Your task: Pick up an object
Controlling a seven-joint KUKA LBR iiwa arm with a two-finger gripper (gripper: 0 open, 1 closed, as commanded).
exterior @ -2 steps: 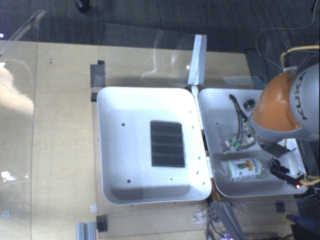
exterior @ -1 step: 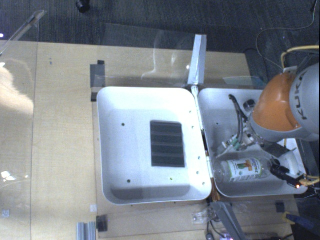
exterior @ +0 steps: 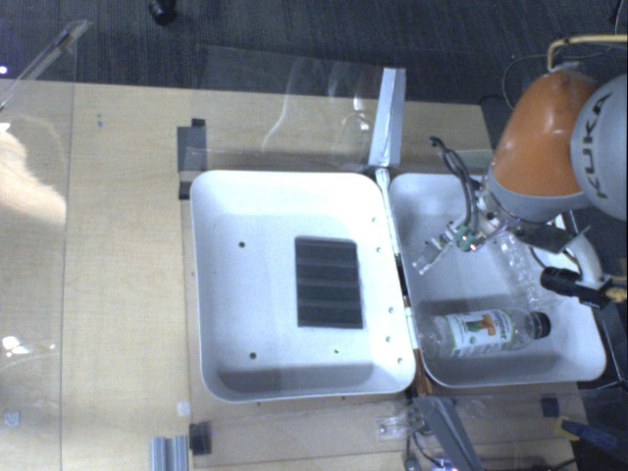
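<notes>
A clear bottle (exterior: 483, 330) with a green and white label and a dark cap lies on its side near the front wall of the right bin (exterior: 422, 199). The cap points right. My gripper (exterior: 467, 241) hangs over the middle of that bin, behind the bottle and apart from it, under the orange wrist band (exterior: 545, 135). I see nothing held in it. A dark ribbed rectangular pad (exterior: 329, 282) lies flat in the middle of the left bin (exterior: 226, 263).
The two white bins share a raised divider (exterior: 400, 283) running front to back. Clear sheeting (exterior: 324, 106) stands behind the left bin. Bare wooden bench (exterior: 108, 292) stretches to the left. Cables and brackets (exterior: 442, 440) sit at the front edge below the right bin.
</notes>
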